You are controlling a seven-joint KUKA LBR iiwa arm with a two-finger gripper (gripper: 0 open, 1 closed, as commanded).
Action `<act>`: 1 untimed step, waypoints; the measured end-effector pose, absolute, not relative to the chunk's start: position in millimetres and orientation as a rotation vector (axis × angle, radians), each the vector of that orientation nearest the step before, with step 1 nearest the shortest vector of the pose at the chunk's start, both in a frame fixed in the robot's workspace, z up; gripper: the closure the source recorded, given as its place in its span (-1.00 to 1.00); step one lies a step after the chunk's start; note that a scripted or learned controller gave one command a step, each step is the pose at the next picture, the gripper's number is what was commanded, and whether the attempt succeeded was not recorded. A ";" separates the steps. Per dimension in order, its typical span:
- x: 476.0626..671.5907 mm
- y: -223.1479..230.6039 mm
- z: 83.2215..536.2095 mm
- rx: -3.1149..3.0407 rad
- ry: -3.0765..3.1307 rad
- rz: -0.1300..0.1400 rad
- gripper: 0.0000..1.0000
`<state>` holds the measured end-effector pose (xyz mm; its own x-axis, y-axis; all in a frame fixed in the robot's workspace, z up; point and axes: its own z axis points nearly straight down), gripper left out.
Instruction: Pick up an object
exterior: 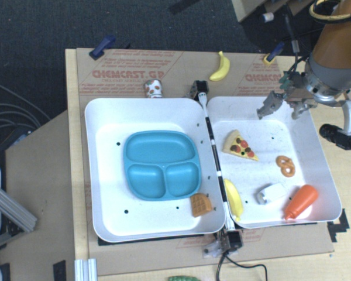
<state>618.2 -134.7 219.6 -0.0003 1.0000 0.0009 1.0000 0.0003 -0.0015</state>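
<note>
A grey robot arm with an orange band reaches in over two shallow white bins, its gripper (285, 106) hanging above the far edge of the right bin (316, 157) with jaws spread apart and nothing between them.

Five small objects lie in that bin, all on the near side of the jaws. One pizza slice (240, 146) rests closest, below and a little to the left of the open fingers. One pretzel (286, 165) sits almost straight below them, farther toward the bin's middle. One small white object (271, 192) lies beyond the pretzel, and one orange carrot (299, 202) lies tilted beside it at the bin's near corner, well apart from the jaws. One yellow banana (233, 199) lies along the bin's left wall, far down and left of the gripper.

The left bin (102, 157), well to the left of the jaws, bears one blue divided plate (162, 164) and one waffle-like square (201, 204) near its front corner.

A second banana (220, 68) lies outside the bins on the cardboard sheet (134, 72), up and left of the gripper, with one small spotted object (154, 88) farther left again. None of the objects touches the fingers.
</note>
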 end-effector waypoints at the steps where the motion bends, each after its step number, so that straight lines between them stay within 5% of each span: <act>1: 665.9 -170.6 83.9 -2.221 -2.221 0.002 -1.00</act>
<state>665.9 -170.6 83.9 0.0000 1.0000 -0.0004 1.0000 0.0000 -0.0010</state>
